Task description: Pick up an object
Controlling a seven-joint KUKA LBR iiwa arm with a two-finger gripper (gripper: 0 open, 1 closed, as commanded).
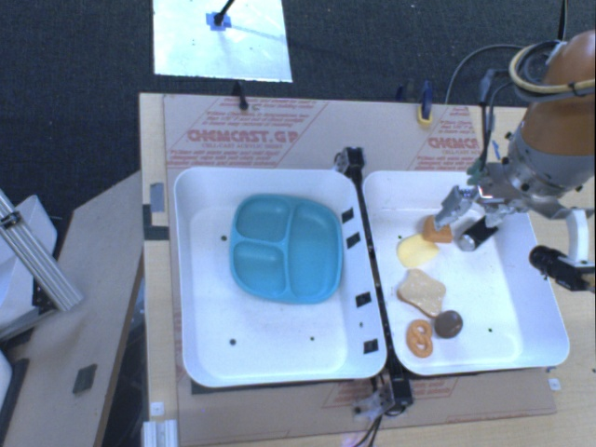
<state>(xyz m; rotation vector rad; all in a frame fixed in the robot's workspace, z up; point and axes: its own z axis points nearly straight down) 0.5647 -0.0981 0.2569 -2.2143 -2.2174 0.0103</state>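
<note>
- The arm, grey with an orange band, reaches in from the view's right and ends over the far half of the right bin.
- The gripper points down and toward the view's left, low over the bin floor. Whether it is spread or pressed together cannot be told from this angle.
- An orange piece lies right at the gripper's tip, on its near-left side. Nothing can be seen held, and contact cannot be confirmed.
- A yellow disc lies just past the orange piece from the gripper, nearer the camera and slightly to the left, touching or almost touching that piece.
- A tan slice lies further toward the camera from the gripper, close to the yellow disc.
- A brown ball sits well in front of the gripper, just beside the tan slice.
- An orange pretzel lies farthest from the gripper in this bin, just left of the ball and close to the near wall.
- The left bin stands to the gripper's left, across the joined walls. It carries a blue divided plate, flat, well apart from the gripper.
- Both bins rest on a printed board on the tabletop.
</note>
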